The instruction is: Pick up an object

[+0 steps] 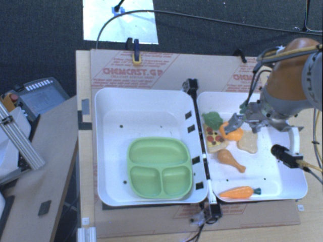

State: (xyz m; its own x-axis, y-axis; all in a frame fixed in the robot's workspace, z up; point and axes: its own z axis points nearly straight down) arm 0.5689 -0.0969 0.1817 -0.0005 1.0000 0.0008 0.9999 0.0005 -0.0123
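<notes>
Left bin [108, 135]: shallow white plastic w/ rounded corners and smooth glossy walls. In it, toward the front right, lies a pale green tray [160, 167], soft-cornered, moulded plastic, split into three compartments, one long at the back and two smaller at the front. A black divider strip [198, 135] w/ clips runs between the two bins.

Right bin [295, 188]: same white plastic, holds toy food. Near its back left corner sits a green leafy piece [212, 119], lumpy, broccoli- or lettuce-like. Just in front of that, a flat pizza slice [213, 138], tan w/ red dots, wedge shaped. Touching the pizza's right side is a small orange object [232, 133], glossy, irregular shape; can't tell exactly what it is. Right of that lies a flat beige piece [248, 143], rounded outline, like a bread slice. In front of the pizza, a chicken drumstick [231, 160], orange-brown, bulbous at one end and tapering to the other, lying at a slant. At the bin's front wall, a carrot [237, 192], smooth orange cone w/ a small green tip pointing right.

Gripper [233, 123]: grey metal, at the end of the arm [290, 79] coming from the right, down in the right bin right over the small orange object. Fingers look angled around that object's top, but whether they pinch it or stand spread can't be told from this angle.

Both bins rest on a surface [151, 69] covered w/ tan cardboard printed in red.
</notes>
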